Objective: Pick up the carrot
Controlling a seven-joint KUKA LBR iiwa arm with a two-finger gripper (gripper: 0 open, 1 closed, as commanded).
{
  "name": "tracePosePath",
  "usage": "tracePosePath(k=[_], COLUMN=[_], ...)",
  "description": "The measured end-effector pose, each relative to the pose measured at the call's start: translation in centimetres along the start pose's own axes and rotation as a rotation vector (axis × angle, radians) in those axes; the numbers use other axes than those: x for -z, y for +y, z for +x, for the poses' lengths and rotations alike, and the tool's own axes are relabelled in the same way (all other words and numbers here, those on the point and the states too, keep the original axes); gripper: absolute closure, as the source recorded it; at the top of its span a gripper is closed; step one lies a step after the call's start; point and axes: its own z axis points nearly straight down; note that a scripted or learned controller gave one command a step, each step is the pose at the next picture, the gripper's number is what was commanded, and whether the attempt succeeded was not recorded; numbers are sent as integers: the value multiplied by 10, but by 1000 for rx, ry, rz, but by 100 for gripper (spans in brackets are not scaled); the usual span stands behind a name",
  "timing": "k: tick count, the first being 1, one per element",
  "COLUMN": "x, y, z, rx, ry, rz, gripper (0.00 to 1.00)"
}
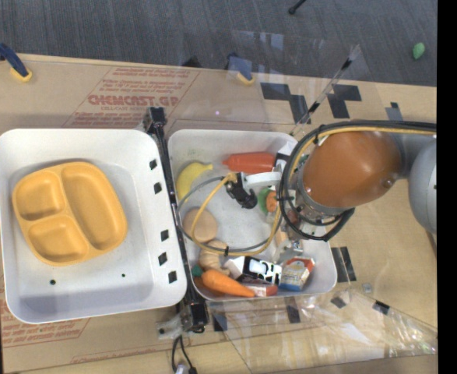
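Note:
The carrot (224, 284) is orange and tapered. It lies along the near wall of the right bin (212, 140), at its front left corner, with its tip pointing right. My gripper (289, 226) hangs over the right half of that bin, mostly hidden under the orange wrist band. It is up and to the right of the carrot, clear of it. A longer red-orange vegetable (250, 162) lies by the far wall.
Around the carrot are a tan round piece (201, 226), a black-and-white item (261, 269) and a small red, white and blue carton (294, 273). A yellow fruit (193, 178) sits at the back left. The left bin (10, 287) holds a yellow divided plate (68, 211).

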Motion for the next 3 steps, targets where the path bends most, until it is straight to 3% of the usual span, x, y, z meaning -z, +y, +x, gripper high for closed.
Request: tracePosePath(k=[3], x=[0], y=[0], z=[0], rx=[0], ry=[0], rz=[0], gripper=[0])
